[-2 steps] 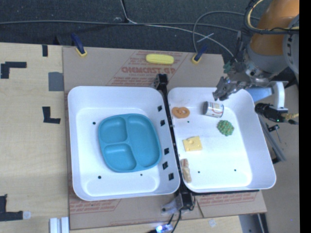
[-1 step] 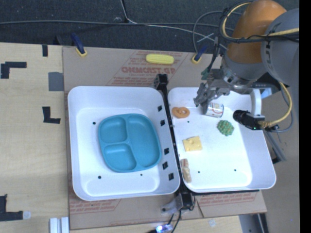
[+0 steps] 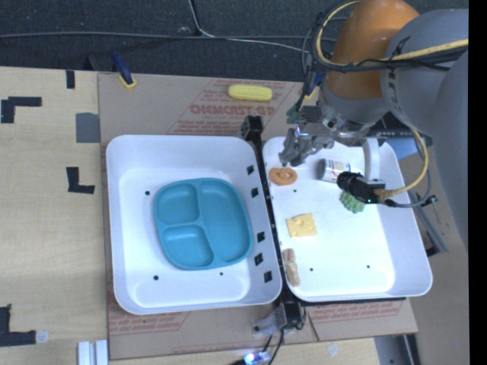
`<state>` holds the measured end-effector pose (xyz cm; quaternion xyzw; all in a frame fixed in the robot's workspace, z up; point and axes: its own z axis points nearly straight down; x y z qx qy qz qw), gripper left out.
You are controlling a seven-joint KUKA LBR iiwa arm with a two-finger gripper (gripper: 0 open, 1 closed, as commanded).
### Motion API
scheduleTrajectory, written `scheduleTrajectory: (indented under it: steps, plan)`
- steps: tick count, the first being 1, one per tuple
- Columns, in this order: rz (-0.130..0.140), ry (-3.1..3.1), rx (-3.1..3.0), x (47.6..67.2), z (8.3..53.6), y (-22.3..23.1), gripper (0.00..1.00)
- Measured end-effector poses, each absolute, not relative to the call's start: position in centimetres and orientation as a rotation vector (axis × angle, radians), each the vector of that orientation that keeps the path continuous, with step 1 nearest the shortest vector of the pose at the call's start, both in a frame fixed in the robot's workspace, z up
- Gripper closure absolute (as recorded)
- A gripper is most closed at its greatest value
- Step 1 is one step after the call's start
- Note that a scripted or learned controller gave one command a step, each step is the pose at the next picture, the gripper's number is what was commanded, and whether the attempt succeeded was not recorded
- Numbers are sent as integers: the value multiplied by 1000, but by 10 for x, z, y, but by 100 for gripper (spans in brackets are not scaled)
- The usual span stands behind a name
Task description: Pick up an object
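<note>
- My gripper (image 3: 292, 157) hangs over the right white bin (image 3: 396, 268), at its far-left corner; jaw state I cannot tell.
- A round orange cookie-like disc (image 3: 284, 176) lies just beneath my tip.
- A yellow cheese-like square (image 3: 301, 225) lies nearer the bin's middle.

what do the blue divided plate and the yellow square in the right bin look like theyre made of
The blue divided plate looks like moulded plastic: even colour, soft sheen, rounded compartment walls. The yellow square seems a matte toy cheese slice, perhaps plastic or foam; its flat dull surface leaves that open.
</note>
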<state>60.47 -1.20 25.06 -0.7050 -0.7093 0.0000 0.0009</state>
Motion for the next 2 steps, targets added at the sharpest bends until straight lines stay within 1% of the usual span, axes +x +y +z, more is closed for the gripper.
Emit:
scheduleTrajectory:
  steps: [1, 2]
  plan:
    - [4, -2225, -2215, 593, 236, 34, 100]
    - [1, -2227, -2214, 590, 240, 83, 100]
